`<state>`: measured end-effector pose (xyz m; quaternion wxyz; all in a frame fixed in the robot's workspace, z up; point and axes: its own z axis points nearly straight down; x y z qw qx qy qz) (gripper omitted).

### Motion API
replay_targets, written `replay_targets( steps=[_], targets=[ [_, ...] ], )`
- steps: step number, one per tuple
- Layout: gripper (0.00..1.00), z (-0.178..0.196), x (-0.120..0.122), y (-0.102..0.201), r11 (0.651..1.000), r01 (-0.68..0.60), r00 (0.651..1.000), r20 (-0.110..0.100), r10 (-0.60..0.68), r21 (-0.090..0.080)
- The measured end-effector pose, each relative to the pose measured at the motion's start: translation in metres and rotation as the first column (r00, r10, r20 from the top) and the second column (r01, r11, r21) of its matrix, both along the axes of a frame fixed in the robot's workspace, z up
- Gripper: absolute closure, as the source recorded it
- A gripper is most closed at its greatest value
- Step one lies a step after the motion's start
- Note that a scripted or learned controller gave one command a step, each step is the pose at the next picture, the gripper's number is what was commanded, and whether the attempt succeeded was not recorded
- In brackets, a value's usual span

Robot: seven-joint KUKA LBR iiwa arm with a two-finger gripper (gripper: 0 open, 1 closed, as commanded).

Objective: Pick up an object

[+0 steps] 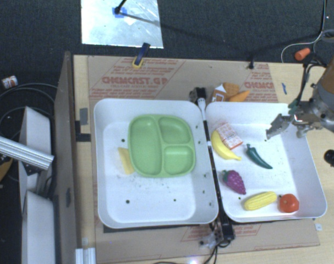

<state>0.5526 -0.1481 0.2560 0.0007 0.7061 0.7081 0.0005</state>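
Hovering at frame right over the right bin (307,164), gripper (278,126) with fingers spread, nothing between them. Green pepper (258,156) lies just below-left; banana (224,146), grapes (233,181), corn (259,200), tomato (288,203) nearby.

In the right bin you have a banana (224,147), a carton (229,136), a green pepper (258,156), grapes (234,181), corn (259,200) and a tomato (288,203) — all lying flat, apart.

Dark carpet floor (222,10), cardboard-covered bench (155,76), shiny metal sheet (121,14)
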Motion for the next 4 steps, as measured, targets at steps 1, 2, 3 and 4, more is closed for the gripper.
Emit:
replay_targets(
  steps=[1, 2, 3, 4],
  targets=[
    [0.0, -0.131, 0.028, 0.007, 1.0, -0.003, 1.0, -0.007, 0.003, 0.002],
    [0.0, -0.173, 0.026, -0.023, 1.0, 0.003, 1.0, -0.002, -0.003, -0.001],
    [1.0, -0.161, 0.028, -0.022, 1.0, 0.0, 1.0, 0.002, 0.0, -0.001],
    [1.0, -0.046, 0.065, 0.054, 1.0, -0.011, 1.0, 0.015, 0.011, 0.001]
  ],
)
